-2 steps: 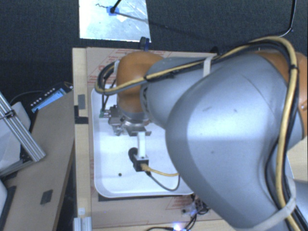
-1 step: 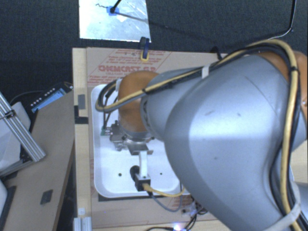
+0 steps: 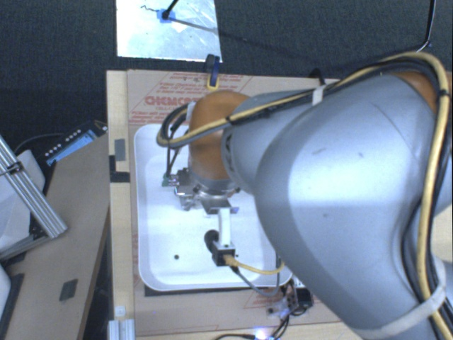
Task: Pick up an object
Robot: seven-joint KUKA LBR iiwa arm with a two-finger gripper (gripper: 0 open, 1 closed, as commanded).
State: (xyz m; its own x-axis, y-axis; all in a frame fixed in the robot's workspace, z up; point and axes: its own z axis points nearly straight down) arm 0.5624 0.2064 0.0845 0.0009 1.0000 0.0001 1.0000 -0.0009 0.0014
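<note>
The arm point(image 3: 333, 183) reaches down into the white bin point(image 3: 152, 211). The jaws sit below the orange band point(image 3: 209, 133), low over the middle of the bin floor. Whether the jaws are wide or narrow I cannot tell, because the wrist body covers them.

The one candidate to pick is a small dark speck point(image 3: 176, 256) on the bin floor, apart from the jaws and off to their lower left in the camera view. It is too small to tell object from mark. Anything directly beneath the jaws is hidden.

To do this step well, I judge the jaws should centre over the target before descending and open wider than it. They should stop at the floor rather than press in, close squarely, then lift straight up.
</note>
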